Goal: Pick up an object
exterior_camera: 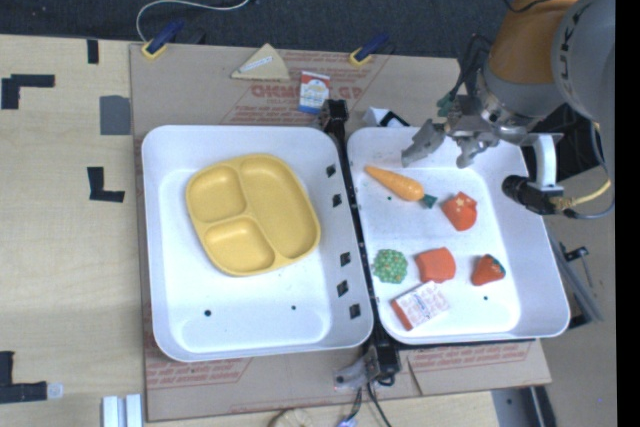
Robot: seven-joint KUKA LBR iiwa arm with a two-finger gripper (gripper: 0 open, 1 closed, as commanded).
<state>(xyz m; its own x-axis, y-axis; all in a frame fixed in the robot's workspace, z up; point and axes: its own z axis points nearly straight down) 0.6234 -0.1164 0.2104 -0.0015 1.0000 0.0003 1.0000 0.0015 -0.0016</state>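
landmark: right shallow white plastic bin (530, 315); everything below is placed against it.
gripper: grey two-finger gripper (446, 149) hangs over the bin's far end, between the far rim and the carrot. Fingers (418, 149) are spread wide with nothing between them.
nearest target: orange plastic toy carrot with green stub (398, 184), lying flat in the bin's far-left part, slanting from near the inner wall toward the centre, just below the gripper.
other options: red toy tomato-like piece (460, 211) right of the carrot tip; green knobbly broccoli-like toy (391, 265), orange-red block (436, 265) and red strawberry-like toy (488, 270) in a row across the middle; red-and-white flat packet (420, 305) at the near end.
step: judged as approach, pre-grasp.
how to do it well: take the carrot at its thick mid-body, fingers straddling the short axis, so rotate the wrist to cross its slant.
risk: tapered round body may roll or squirt out; descend fully before closing.
clearance: keep off the inner wall and the tomato-like piece.
left bin: holds a yellow three-compartment plastic tray (252, 213); not relevant.
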